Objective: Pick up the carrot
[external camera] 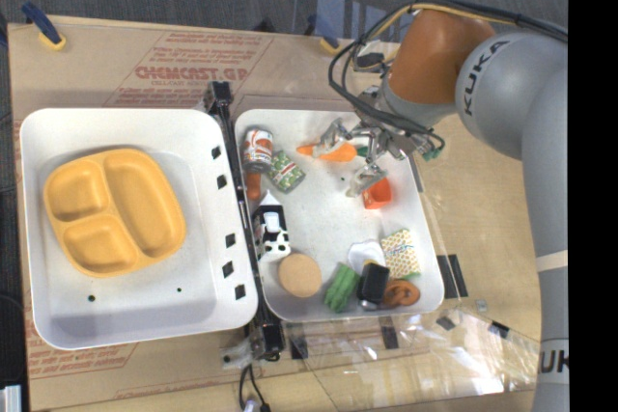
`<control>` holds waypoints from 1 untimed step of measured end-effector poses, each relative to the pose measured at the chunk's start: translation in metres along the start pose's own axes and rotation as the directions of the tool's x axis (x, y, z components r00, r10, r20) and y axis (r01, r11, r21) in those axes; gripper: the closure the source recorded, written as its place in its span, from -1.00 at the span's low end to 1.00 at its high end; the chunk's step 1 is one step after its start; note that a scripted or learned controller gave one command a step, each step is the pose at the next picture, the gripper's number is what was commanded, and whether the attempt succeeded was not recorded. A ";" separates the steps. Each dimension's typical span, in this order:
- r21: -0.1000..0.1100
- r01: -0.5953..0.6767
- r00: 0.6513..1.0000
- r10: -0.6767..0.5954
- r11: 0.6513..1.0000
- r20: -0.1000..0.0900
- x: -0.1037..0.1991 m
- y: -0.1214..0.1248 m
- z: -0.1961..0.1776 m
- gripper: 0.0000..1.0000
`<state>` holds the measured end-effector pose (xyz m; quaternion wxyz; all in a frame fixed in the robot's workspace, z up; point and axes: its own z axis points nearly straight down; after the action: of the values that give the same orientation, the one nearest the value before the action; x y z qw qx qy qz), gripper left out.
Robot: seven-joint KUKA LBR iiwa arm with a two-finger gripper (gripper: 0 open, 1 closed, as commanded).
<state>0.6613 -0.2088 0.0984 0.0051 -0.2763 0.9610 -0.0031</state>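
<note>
Here carrot (pixel 333 151) lies just beside fingers (pixel 359 150), right bin's (pixel 319 296) far end.

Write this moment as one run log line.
gripper: at carrot, right bin top | lifted: cannot tell | yellow tray: left bin

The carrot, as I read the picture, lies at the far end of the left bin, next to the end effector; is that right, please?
Not quite: the carrot lies at the far end of the right bin, not the left bin, which holds the yellow tray. It does lie next to the end effector, as the camera view shows.
</note>
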 end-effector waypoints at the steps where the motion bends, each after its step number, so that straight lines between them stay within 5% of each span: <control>1: 0.005 0.004 1.000 -0.004 1.000 0.006 -0.004 0.000 -0.013 1.00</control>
<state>0.6643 -0.2071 0.1117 0.0086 -0.2784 0.9604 -0.0048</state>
